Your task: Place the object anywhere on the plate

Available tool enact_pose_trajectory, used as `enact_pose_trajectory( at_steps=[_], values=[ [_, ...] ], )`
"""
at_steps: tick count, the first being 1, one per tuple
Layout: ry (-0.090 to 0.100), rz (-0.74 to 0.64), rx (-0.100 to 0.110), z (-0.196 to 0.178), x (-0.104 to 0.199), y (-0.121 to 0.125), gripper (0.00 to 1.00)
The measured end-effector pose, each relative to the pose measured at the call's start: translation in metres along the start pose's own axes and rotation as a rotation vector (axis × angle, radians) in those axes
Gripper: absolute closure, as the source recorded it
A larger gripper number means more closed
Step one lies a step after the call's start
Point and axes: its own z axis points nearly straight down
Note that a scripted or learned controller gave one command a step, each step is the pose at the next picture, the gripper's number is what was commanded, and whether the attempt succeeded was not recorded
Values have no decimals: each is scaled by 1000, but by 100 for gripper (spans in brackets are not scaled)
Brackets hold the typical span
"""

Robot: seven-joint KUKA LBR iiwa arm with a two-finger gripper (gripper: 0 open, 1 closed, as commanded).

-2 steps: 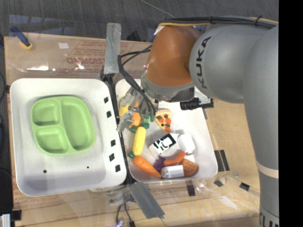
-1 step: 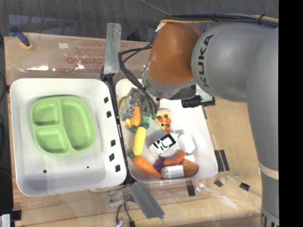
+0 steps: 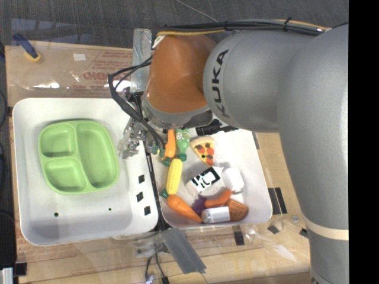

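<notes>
the tool (image 3: 131,139) hangs over the wall between the bins - whether it's wide or narrow, i cannot tell. just beside it, arm-side, a small orange carrot (image 3: 170,145) over a corn cob (image 3: 174,176): likely light, stiff, slick plastic - pinch mid-body. green plate (image 3: 77,156) lies beyond, on a white bin (image 3: 35,218) on the desk

Fixed overhead camera, slanted down (both bins (image 3: 71,218) framed).
</notes>
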Motion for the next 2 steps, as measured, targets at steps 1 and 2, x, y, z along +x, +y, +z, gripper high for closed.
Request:
enact_pose_trajectory(
  at_steps=[1, 2],
  values=[
    [-11, -13, -4, -87, 25, 69, 100],
    [-6, -9, 0, -84, 25, 67, 0]
  ],
)
